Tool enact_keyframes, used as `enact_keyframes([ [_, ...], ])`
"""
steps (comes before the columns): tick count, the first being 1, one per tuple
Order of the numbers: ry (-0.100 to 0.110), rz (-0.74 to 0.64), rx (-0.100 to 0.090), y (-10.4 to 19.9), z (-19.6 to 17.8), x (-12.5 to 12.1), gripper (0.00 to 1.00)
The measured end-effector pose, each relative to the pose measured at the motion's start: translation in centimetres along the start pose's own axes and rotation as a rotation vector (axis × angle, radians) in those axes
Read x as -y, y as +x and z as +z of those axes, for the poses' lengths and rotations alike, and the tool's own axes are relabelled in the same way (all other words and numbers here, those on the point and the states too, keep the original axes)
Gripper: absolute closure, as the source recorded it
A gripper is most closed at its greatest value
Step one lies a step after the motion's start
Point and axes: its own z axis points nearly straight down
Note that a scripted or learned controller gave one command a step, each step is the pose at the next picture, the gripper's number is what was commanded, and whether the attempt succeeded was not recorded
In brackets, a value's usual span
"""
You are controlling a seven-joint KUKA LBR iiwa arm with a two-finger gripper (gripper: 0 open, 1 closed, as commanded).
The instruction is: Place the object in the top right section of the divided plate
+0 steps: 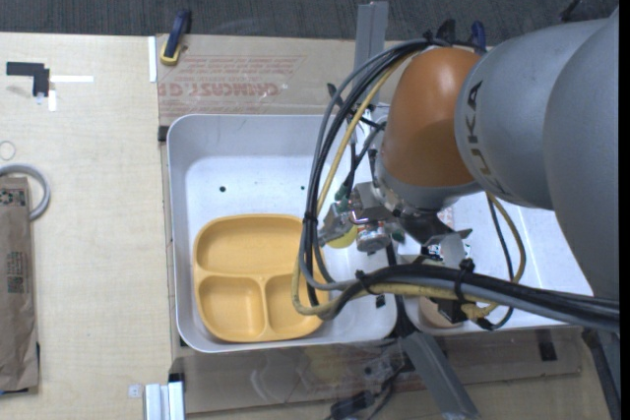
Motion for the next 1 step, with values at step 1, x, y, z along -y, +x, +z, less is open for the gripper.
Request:
enact_keyframes([
  [1, -0.011, -0.02, 0.001, 5.14, 9.14, -1.93, 1.0],
])
